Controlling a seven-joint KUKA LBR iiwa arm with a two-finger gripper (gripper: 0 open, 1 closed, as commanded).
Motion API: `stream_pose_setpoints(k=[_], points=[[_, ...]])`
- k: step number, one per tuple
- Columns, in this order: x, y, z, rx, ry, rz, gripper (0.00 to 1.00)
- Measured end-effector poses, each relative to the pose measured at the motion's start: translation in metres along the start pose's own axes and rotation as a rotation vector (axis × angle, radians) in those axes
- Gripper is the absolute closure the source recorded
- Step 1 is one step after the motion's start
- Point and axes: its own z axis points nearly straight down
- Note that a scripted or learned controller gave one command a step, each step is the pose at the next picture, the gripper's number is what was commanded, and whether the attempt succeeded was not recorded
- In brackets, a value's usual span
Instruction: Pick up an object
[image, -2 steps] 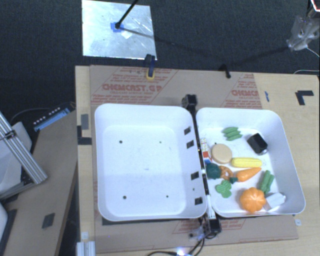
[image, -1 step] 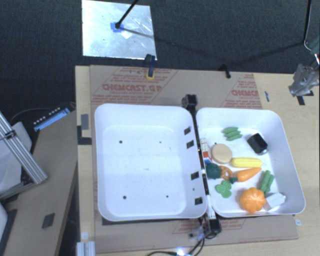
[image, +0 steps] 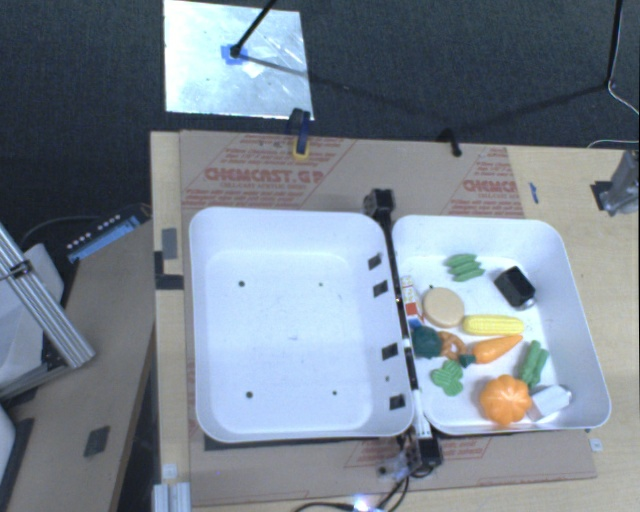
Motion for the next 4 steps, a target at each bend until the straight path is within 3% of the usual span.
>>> stream_pose_setpoints(k=[1,2,3,4], points=[[-0.016,0.060,0.004,0.003,-0.002,0.003,1.00],[-0.001,-0.001,0.002,0.004,0.001,-0.001,1.00],[-0.032,0.075,0.003,0.002,-0.003,0.003,1.00],[-0.014,0.004,0.001,0.003,0.001,-0.001,1.00]])
